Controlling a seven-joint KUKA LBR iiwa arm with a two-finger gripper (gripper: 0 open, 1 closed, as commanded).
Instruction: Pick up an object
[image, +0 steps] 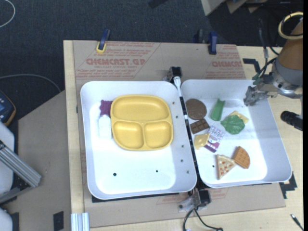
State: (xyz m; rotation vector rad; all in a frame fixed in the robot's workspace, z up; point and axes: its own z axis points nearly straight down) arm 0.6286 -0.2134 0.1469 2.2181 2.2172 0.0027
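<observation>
Reaching in from the right, the gripper (252, 96) is seen above the upper right part of the right bin (274, 143), with bare white floor beneath it. Whether anything is held cannot be told, as the tip is small and dark.

Loose objects are spread over the right bin. A round brown cookie (196, 109) is placed near the bin's left wall, with a dark chocolate piece (199, 126) just below it. A green stick (217, 109) is set upright beside the cookie, and a green leafy piece (233, 124) is laid to its right, touching a yellow wedge (239, 115). A purple and white packet (213, 138) is found near the middle, beside a pale yellow piece (201, 140). A pizza slice (224, 165) and a brown waffle (241, 157) are placed side by side lower down.

In the left bin (130, 177), a yellow divided tray (141, 121) is seen, with a purple item (105, 106) and a white item (104, 126) tucked along its left edge.
</observation>
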